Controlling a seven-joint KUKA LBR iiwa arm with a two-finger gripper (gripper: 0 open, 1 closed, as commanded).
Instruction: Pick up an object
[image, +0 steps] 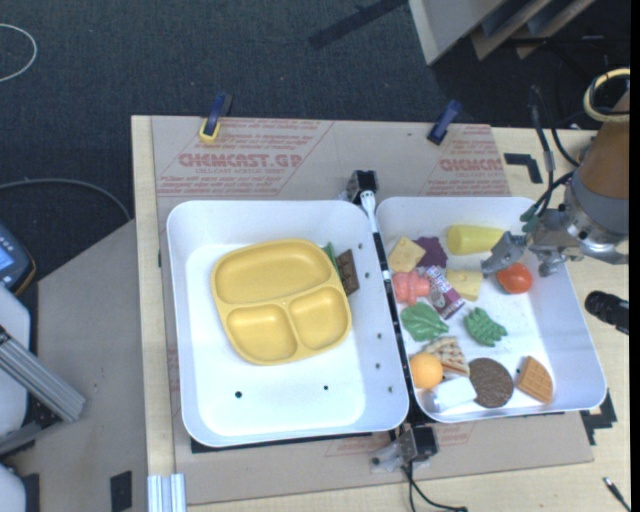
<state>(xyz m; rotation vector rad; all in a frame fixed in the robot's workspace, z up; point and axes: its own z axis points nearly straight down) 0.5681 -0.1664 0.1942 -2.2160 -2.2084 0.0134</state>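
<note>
The gripper (522, 258) hangs over the far right part of the right bin (585, 335), its grey fingers spread moderately apart, one (497, 258) reaching toward the camera's left and the other (549, 262) on the right. A red tomato-like ball (515, 279) sits just below and between them; whether the fingers touch it cannot be told, and nothing is clearly clamped.

Just left of the gripper and slightly farther back lies a yellow piece (474, 238). Farther left are a purple piece (431, 248), a pale yellow wedge (405, 253) and a pink item (409, 288). Toward the near side of the gripper are two green leaves (486, 326), a brown round cookie (491, 381), an orange (426, 371) and a tan waffle-like piece (536, 380).

Well to the gripper's left, the left bin (190, 300) holds a yellow divided plate (281, 299).
</note>
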